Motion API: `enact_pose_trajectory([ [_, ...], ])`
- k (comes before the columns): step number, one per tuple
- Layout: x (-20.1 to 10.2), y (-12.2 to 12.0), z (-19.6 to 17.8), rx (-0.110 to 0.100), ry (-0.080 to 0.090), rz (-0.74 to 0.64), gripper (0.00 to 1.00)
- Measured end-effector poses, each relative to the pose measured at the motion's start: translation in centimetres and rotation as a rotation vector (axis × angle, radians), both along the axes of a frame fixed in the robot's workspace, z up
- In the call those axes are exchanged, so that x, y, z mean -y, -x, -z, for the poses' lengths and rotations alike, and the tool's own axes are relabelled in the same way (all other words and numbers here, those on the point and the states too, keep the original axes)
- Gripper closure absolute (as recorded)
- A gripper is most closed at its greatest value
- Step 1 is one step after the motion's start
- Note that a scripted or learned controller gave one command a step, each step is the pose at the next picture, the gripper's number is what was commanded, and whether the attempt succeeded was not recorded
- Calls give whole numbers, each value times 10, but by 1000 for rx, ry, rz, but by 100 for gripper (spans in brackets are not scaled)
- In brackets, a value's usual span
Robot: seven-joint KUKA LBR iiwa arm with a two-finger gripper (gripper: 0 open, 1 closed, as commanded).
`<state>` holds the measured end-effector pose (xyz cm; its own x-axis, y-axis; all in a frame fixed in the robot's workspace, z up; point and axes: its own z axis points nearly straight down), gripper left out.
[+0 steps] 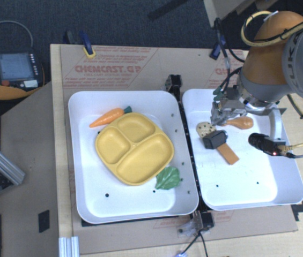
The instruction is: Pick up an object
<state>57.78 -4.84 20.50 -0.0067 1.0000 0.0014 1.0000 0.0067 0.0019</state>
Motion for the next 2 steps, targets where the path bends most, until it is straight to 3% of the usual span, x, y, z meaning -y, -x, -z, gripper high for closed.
enact_pose_trajectory([
  [2,-111,-34,3,1,0,1,100],
])
